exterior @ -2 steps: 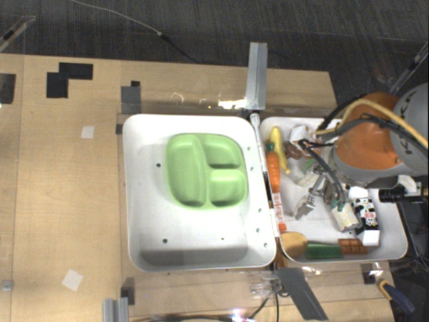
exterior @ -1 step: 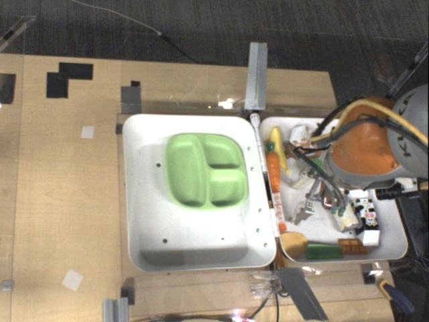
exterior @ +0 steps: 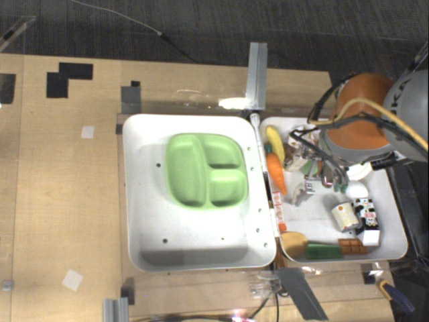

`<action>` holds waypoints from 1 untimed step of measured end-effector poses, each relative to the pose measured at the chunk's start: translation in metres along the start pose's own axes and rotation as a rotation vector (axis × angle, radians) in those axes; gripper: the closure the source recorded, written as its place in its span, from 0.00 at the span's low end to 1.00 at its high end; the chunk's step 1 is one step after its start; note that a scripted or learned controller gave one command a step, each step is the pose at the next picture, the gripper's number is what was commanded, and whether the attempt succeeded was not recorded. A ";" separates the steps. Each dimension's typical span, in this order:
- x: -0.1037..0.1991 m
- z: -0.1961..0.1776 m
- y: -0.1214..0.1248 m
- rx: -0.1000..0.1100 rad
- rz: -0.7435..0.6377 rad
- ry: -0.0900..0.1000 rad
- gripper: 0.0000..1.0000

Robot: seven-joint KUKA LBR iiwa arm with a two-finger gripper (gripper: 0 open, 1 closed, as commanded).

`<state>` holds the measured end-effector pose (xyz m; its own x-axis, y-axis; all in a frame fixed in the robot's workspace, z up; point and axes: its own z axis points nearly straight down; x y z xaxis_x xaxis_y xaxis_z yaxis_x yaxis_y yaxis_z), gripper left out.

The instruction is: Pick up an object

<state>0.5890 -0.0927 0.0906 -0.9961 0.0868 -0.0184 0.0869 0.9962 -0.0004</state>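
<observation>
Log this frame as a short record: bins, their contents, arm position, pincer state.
left bin: holds a green divided tray
right bin: banana and carrot along its left wall; green stick and brown block at the near wall; small white items at right
arm: over the right bin's far part
pincer: low among the clutter; finger state unclear
held: nothing visibly between fingers

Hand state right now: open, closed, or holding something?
Hand: low in the right bin beside the carrot; open or closed cannot be told; nothing visibly held.
</observation>
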 end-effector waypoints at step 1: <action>-0.075 0.002 0.011 0.001 0.062 0.017 0.00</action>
<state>0.6646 -0.0884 0.0899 -0.9889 0.1484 -0.0015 0.1484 0.9889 -0.0007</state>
